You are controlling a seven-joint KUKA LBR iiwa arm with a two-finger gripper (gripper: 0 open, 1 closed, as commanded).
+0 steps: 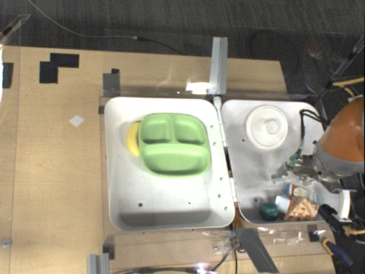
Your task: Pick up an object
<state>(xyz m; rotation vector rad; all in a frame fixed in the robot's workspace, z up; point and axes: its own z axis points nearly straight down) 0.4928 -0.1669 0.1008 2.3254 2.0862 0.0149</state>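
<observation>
I'm seeing the gripper point(293, 169) hovering in the right bin point(245, 153) — finger state unclear — just above the orange snack packet point(301, 209).

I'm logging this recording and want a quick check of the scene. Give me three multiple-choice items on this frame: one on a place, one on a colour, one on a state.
1. Where does the green divided tray lie?
A. In the left bin
B. In the right bin
C. On the bare bench

2. What colour is the thing that peeks out from under the tray's left edge?
A. Red
B. Yellow
C. Blue

3. How does the round white lid stand to the gripper?
A. Clamped between its fingers
B. Apart from it, lying on the bin floor
C. Stacked on the green tray

Answers:
1 A, the tray rests inside the left bin.
2 B, a yellow object shows at that edge.
3 B, the lid lies at the top of the right bin, above the gripper.
</observation>
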